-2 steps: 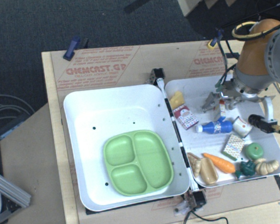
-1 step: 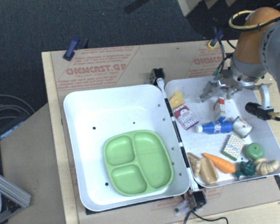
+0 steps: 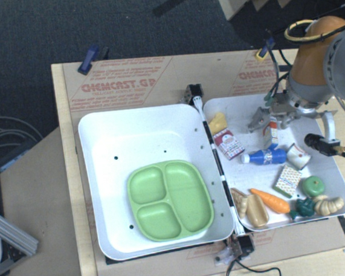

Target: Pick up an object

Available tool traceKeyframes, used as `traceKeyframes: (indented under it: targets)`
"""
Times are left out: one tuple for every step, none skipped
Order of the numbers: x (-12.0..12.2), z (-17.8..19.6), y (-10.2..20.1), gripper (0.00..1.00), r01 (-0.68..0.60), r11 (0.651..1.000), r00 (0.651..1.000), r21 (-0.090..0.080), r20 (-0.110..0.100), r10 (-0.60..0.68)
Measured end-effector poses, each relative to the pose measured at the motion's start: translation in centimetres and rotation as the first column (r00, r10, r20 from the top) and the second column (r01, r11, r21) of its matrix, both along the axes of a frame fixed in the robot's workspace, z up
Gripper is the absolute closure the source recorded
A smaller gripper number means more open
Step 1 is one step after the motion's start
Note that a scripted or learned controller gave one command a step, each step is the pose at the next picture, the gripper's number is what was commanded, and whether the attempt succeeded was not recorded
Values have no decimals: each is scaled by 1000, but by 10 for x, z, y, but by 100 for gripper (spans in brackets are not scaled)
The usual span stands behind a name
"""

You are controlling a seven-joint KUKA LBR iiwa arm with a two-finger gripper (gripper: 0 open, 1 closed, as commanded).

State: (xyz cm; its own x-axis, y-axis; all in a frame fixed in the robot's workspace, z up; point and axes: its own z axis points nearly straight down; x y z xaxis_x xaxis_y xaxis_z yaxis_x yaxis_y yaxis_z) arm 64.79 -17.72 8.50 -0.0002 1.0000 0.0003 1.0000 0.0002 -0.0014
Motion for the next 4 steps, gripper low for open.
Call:
traceKeyframes:
  targets:
    - [19,0,11,0,-1,1000,1000,-1,5,1]
    - [-16,0,7,0,1,1000,1000,0,0,-1]
    - [19,0,-11,0,0,1000,1000,-2,4,0]
    - [-1,0,11,0,-1,1000,1000,1,0,1]
